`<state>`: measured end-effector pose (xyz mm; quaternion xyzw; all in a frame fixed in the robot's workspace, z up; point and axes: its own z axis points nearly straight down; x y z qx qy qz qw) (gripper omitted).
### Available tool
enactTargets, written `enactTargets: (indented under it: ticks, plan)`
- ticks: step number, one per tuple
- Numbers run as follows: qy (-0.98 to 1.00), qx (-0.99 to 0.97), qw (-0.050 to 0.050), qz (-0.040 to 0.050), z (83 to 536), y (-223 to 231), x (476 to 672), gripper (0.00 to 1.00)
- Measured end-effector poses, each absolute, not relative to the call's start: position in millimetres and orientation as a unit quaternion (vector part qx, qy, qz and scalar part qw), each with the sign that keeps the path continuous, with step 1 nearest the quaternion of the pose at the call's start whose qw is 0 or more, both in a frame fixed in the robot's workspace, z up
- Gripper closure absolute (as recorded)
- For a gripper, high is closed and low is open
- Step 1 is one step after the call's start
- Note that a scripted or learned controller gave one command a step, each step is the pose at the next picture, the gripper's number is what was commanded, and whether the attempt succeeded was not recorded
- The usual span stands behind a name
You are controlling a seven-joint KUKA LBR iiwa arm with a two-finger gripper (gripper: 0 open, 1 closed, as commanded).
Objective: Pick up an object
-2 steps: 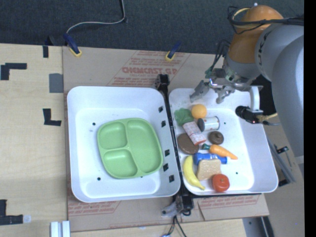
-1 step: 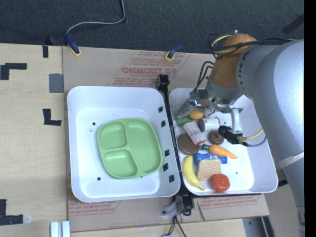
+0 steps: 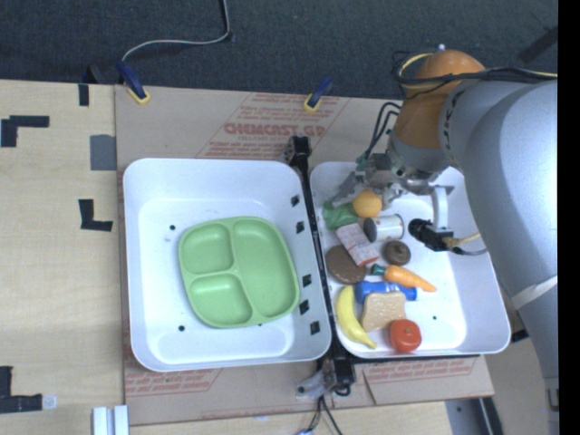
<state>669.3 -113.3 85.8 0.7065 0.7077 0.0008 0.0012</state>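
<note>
The arm (image 3: pixel 489 125) enters from 3 o'clock and bends over the right bin (image 3: pixel 480 320), while the left bin (image 3: pixel 149 243) carries a green divided plate (image 3: pixel 237 270) at its centre. The gripper (image 3: pixel 379 181) sits low at the right bin's 11 o'clock corner, just beside the yellow-orange ball (image 3: pixel 367 205); its opening cannot be determined. Candidate objects cluster on this bin's 9 o'clock side, including the banana (image 3: pixel 352 318), the tomato (image 3: pixel 405 335) and the carrot (image 3: pixel 410 279), which probably explains the arm's position.
</note>
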Motion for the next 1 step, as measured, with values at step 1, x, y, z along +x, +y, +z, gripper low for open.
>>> enactTargets:
  ticks: [1]
  plan:
    - [0.708, 0.706, 0.001, 0.0018, 96.8, -112.2, 670.1, 1.0]
